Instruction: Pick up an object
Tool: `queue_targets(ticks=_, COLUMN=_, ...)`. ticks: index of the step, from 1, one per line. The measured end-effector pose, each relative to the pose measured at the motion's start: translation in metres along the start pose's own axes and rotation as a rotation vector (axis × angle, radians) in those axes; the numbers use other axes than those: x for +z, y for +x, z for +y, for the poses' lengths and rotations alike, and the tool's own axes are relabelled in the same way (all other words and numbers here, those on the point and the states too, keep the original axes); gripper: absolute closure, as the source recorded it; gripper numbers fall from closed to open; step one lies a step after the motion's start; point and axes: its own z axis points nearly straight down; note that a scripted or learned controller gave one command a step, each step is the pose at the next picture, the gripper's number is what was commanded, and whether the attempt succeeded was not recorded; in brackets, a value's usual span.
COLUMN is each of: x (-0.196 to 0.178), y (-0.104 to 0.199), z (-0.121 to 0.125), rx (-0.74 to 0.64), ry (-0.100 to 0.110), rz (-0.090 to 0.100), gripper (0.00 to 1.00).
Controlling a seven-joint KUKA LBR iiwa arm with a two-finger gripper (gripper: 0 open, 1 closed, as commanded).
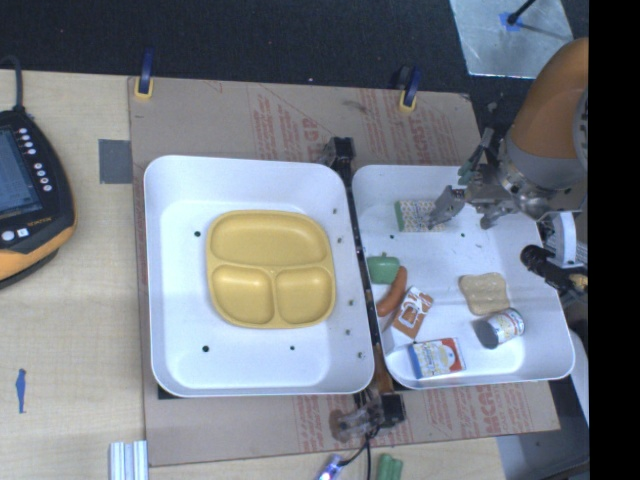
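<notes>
My gripper (465, 208) sat over the back of the right bin (560, 368), fingers spread, nothing between them. One fingertip (443, 205) was right at the edge of a small green-and-white packet (413, 213) lying flat near the bin's back-left corner (touching or just above it, couldn't tell).

Rest of the right bin: green block (382, 267) against the left wall, orange sausage-shaped piece (393, 291) just beside it, orange-and-white wrapper (412, 311) next to that. Blue-and-white carton (436, 358) lay flat at the front. Tan bread-like slice (484, 291) sat mid-right, with a small can (499, 327) on its side just in front of it.

Left bin (170, 358) held a yellow three-compartment plate (270, 268), roughly centred. Teach pendant (30, 196) lay on the bench at far left, well apart from both bins.
</notes>
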Motion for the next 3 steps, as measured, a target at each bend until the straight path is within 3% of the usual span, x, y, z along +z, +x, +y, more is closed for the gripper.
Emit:
queue_targets(ticks=1, x=0.077, y=0.019, z=-0.109, rx=0.0, ry=0.002, rz=0.0, gripper=0.0)
queue_targets(ticks=2, x=0.002, y=-0.052, z=-0.124, rx=0.003, ry=-0.001, rz=-0.001, gripper=0.0)
queue_targets(ticks=3, x=0.075, y=-0.028, z=-0.086, rx=-0.001, ry=-0.002, rz=-0.002, gripper=0.0)
